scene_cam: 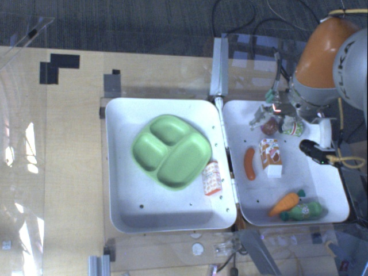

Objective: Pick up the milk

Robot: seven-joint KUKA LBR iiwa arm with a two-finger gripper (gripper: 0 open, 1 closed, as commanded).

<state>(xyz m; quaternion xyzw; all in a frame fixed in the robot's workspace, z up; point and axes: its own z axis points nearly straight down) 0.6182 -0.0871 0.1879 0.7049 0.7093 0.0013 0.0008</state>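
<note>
Across the worktop (69,171) two white bins sit side by side. The left bin (123,211) carries a green divided plate (171,150), and at about four o'clock from the plate a small red-and-white packet (212,178) leans by the bin's right wall. The right bin (339,203) is more crowded: the milk (271,157), a brown-and-white carton, lies near its centre, with a red sausage (249,163) just beside it at nine o'clock. Toward five o'clock from the milk, well apart from it, a carrot (286,203) touches a green bottle (303,211) near the bin's front edge. A green-and-white item (292,126) and a dark brown one (269,127) lie close by the gripper.

From the right the grey arm with its orange band (322,53) reaches over the bin's far side. The gripper (268,115) hangs at roughly twelve o'clock from the milk, near it but apart. Whether the fingers are spread or together I cannot tell; nothing shows between them.
</note>
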